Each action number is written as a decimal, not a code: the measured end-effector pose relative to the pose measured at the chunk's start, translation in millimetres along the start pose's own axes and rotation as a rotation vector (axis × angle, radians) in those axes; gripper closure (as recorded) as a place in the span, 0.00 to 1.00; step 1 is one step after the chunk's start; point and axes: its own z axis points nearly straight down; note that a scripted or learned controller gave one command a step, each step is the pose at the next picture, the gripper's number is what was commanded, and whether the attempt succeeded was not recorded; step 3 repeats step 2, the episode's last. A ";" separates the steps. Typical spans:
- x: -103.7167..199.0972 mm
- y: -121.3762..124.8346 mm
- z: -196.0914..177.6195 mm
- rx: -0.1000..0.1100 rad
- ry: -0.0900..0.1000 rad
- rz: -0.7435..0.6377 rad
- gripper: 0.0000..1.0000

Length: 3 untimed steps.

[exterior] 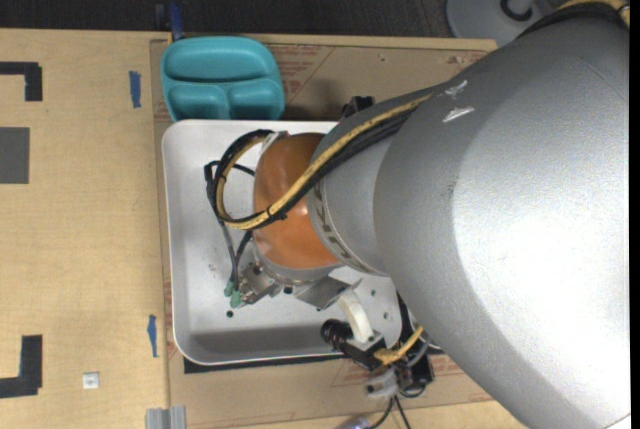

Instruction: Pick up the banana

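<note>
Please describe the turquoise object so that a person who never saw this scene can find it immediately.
Start from the white bin under the grey arm. Just beyond its far left corner, on the brown bench, lies the turquoise tray. It is the one big blue-green thing there, with rounded corners and moulded compartments.

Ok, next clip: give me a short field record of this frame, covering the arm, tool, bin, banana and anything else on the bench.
arm: grey arm with orange band reaches in from the right, covering most of the white bin
tool: wrist points down into the bin; tool hidden under the wrist
banana: cannot be made out; no grasp confirmed
cables: black and yellow cables loop beside the band
other: teal divided tray behind the bin on the cardboard-covered bench
</note>
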 end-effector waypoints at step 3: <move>-6.4 -1.4 0.0 -0.001 -0.001 0.133 1.00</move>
